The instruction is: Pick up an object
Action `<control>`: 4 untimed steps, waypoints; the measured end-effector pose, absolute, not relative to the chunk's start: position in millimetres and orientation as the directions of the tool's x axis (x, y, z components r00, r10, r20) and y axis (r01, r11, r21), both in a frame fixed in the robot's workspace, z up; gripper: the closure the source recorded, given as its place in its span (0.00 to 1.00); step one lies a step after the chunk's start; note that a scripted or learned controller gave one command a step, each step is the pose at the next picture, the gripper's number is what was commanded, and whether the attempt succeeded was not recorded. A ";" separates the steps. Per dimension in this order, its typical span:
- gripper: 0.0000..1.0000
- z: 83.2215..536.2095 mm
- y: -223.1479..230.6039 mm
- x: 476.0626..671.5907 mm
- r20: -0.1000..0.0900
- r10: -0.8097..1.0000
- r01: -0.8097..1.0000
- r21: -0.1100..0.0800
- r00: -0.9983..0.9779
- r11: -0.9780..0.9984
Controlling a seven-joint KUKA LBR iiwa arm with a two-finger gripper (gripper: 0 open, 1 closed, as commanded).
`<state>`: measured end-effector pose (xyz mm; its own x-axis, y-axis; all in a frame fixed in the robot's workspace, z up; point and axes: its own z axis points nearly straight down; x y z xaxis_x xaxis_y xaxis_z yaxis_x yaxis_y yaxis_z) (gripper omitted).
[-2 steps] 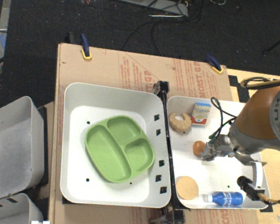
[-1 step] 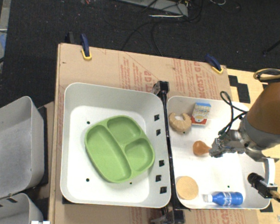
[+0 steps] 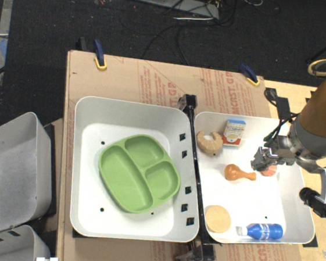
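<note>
1. I see the gripper (image 3: 263, 160) low over the right bin (image 3: 292, 226), near its far right side; its dark fingers sit on a small red object (image 3: 269, 171), which peeks out just below them; I cannot tell whether the fingers are spread or closed, nor whether they grip it.
2. Just left of the gripper lies an orange pear-shaped toy (image 3: 237, 173), its narrow end pointing toward the red object; the two are near but apart.
3. Toward the bin's far edge I see a small upright carton (image 3: 234, 132), white with red and blue print; beside it on the left rests a tan, lumpy roll-shaped item (image 3: 209, 143).
4. Along the near edge lies a round tan disc (image 3: 218, 218); to its right, a blue bottle (image 3: 264, 231) with a white cap lies on its side.
5. The left bin (image 3: 94, 119) holds a green divided plate (image 3: 139, 173) with three compartments, tilted at an angle.
6. Both bins rest on a brown cardboard sheet (image 3: 157, 76).
</note>
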<state>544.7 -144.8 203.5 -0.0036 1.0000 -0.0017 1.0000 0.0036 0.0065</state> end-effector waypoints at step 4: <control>1.00 253.1 6.4 592.8 0.001 1.000 1.000 0.002 -0.008 0.008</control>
